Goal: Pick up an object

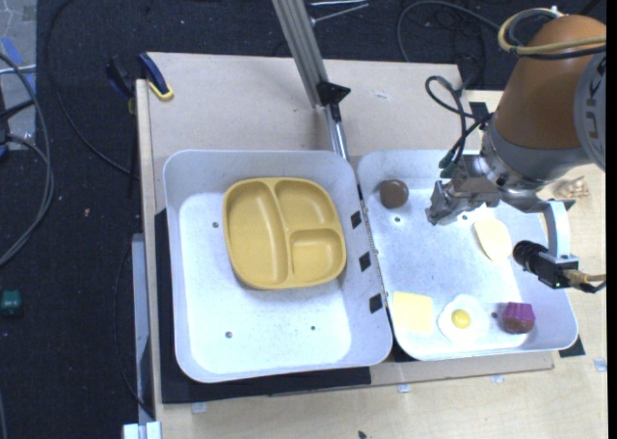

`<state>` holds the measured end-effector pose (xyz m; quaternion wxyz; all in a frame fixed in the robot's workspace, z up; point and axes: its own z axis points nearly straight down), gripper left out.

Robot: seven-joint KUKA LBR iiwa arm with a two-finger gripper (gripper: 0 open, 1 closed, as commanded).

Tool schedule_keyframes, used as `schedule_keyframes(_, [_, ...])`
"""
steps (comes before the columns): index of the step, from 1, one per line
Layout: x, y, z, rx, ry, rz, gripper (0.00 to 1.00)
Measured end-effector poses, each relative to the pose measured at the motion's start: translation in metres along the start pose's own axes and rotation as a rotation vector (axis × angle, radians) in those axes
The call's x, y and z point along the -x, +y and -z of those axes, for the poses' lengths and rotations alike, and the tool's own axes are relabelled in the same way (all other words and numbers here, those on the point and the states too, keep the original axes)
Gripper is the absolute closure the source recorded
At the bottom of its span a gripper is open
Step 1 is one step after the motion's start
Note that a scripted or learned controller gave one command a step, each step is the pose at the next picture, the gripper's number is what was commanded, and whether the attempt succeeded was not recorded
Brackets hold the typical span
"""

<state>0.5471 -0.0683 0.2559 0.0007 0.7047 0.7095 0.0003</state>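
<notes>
The right bin (424,244) holds a brown round piece (392,194) near its back left corner. A pale yellow slice (492,237) lies toward the right, a yellow cheese square (413,312) and a fried egg (461,319) sit along the front, and a purple piece (517,316) rests in the front right corner. My gripper (445,207) hangs over the back half of this bin, between the brown piece and the pale slice. Nothing shows between its fingers.
The left bin (193,331) carries a yellow three-compartment plate (284,232). A slanted metal pole (299,27) rises from the seam between the bins. Black cables run beside the arm at the right, and bare bench lies behind the bins.
</notes>
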Motion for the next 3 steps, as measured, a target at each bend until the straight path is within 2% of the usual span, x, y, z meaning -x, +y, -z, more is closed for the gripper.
schedule_keyframes(2, [-0.101, 0.037, 0.004, 0.001, 0.002, 0.001, 1.0])
schedule_keyframes(3, [-0.153, 0.052, -0.02, -0.001, 0.001, 0.001, 1.0])
